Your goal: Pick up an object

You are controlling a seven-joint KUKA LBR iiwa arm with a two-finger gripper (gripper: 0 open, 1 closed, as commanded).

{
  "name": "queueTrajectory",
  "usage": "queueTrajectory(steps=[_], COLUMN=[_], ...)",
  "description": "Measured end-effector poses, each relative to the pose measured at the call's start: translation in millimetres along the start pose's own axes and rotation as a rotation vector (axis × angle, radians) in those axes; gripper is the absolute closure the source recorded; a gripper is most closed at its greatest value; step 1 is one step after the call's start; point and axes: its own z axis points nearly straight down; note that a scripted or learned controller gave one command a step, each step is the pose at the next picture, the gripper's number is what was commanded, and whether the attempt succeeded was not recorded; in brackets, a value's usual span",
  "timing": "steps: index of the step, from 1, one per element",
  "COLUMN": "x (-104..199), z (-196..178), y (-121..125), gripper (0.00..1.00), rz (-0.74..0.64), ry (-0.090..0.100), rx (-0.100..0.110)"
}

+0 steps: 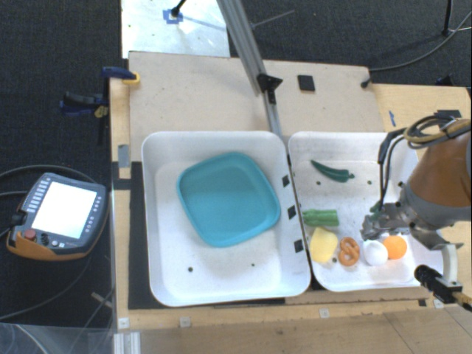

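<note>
The gripper is lowered near the right bin's front edge, just above a white egg and orange ball; finger state cannot be told. One item should be centred before closing.

Left bin holds a teal square plate, slightly rotated. Right bin holds a dark green pepper at 12 o'clock, a green vegetable at centre, and a row at 6 o'clock: yellow fruit, pretzel, white egg, orange ball. The gripper sits just above the egg, at 3 o'clock in that bin, on the grey arm with its orange band.
</note>
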Motion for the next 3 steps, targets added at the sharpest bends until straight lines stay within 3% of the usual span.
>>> queueTrajectory(steps=[2, 3], x=[-1.4, -1.5], z=[-125.1, -164.1], y=[2.4, 3.1], gripper=[1.0, 1.0], rz=[-0.001, -0.001], ry=[0.0, 0.0], rx=[-0.004, -0.002])
